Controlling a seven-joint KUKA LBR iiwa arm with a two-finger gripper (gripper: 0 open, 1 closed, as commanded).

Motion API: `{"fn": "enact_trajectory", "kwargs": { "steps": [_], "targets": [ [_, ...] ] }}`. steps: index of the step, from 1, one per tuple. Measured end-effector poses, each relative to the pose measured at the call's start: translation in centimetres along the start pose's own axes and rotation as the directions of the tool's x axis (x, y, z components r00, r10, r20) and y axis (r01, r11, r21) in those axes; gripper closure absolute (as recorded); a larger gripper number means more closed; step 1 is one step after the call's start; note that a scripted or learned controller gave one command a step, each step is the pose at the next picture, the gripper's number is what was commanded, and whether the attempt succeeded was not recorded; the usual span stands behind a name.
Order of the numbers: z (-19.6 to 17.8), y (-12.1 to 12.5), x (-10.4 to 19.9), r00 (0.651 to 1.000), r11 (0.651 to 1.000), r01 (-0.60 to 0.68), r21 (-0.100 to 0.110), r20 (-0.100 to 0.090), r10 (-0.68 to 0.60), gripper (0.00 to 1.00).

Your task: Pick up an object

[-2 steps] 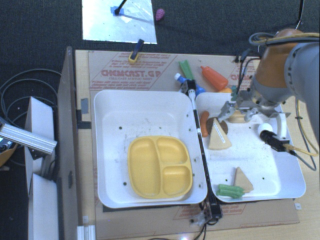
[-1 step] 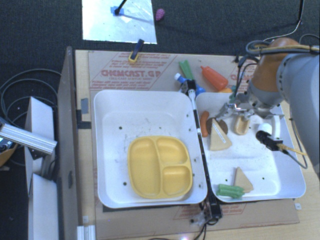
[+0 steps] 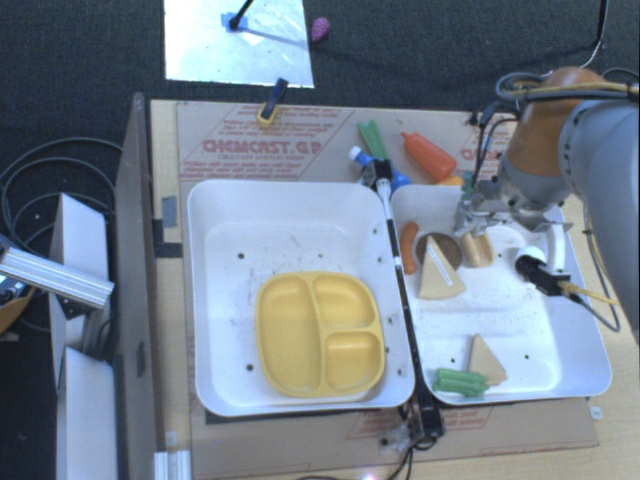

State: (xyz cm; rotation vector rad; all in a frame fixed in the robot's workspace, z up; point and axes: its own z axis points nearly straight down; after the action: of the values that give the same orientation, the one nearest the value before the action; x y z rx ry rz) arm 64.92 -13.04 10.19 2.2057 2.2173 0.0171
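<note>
**Gripper low over a tan piece at the right bin's far edge**

The left white plastic bin [image 3: 228,230] holds a yellow compartmented plastic tray [image 3: 320,333] toward its near edge. On the bench behind the bins, by the divide between them, lie a green toy stick [image 3: 371,136] and, further right, an orange toy carrot [image 3: 428,156].

In the right white plastic bin [image 3: 560,360], an orange-red toy sausage [image 3: 409,247] lies along the left wall. Just beside it is a brown round piece [image 3: 436,245], overlapped by a pale cheese-coloured wedge [image 3: 440,273]. A green toy pod [image 3: 462,381] rests at the near edge, touching a second tan wedge [image 3: 488,358].

A tan, block-like toy piece [image 3: 480,253] lies near the far edge, right of the brown round piece. The gripper [image 3: 476,232] hangs directly over it, touching or nearly so. Whether the gripper is apart, together, or clamped on the piece cannot be told.
</note>
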Motion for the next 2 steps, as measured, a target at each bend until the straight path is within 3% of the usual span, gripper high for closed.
{"fn": "enact_trajectory", "kwargs": {
  "steps": [1, 2],
  "targets": [
    [-10.3, -3.7, 4.6, 1.000, 1.000, 0.002, 0.009, -0.003, -0.002, 1.00],
    [-13.9, -7.9, -0.1, 1.000, 1.000, -0.009, 0.013, 0.001, 0.009, 1.00]
  ]
}}
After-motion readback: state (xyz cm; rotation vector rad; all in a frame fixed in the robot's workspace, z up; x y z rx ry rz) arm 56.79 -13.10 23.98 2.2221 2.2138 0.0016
